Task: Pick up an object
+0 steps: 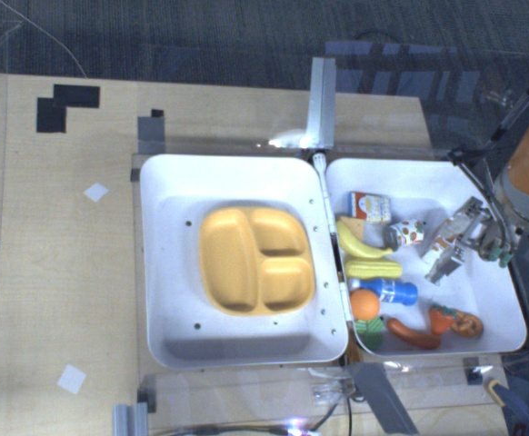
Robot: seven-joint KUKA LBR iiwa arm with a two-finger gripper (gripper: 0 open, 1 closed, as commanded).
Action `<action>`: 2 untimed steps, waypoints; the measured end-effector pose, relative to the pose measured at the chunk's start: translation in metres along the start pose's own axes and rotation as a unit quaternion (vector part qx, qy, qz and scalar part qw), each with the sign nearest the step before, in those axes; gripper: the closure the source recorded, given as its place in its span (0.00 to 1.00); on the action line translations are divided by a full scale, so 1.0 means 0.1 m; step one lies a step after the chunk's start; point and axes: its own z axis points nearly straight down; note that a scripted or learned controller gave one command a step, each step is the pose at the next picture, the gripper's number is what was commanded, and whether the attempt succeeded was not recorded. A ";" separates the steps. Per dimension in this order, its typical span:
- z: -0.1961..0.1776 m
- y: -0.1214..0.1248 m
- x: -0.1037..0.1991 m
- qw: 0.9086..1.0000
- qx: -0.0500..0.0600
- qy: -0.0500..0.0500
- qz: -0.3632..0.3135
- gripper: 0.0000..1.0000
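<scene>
Metal two-finger end effector (pixel 448 251) hanging over right white bin (pixel 510 312), finger spread impossible to tell, nothing visibly held; yellow plastic banana (pixel 355 240), orange ball (pixel 365 304), blue bottle (pixel 394 292) lying alongside, left.

The bench top (pixel 55 271) looks like pale wood with a matt, faintly grained surface. Both bins, the left bin (pixel 160 271) and the right bin (pixel 505 307), look like smooth white plastic with a soft sheen. The yellow divided tray (pixel 251 262) reads as smooth moulded plastic, semi-glossy. The banana (pixel 357 241), the orange (pixel 365 304) and the blue bottle (pixel 394 292) have the slick, shiny look of toy plastic. The small carton (pixel 370 206) seems printed card. The gripper (pixel 451 248) shows bare metal, dull grey with bright glints. The upright bracket (pixel 322 107) between the bins looks like brushed metal. The floor (pixel 201 16) beyond appears dark, rough carpet.
</scene>
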 end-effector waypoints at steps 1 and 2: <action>1.13 -0.34 0.17 0.997 0.000 -0.002 -0.073 0.00; 1.19 -0.02 -0.44 0.996 -0.002 -0.004 0.095 0.00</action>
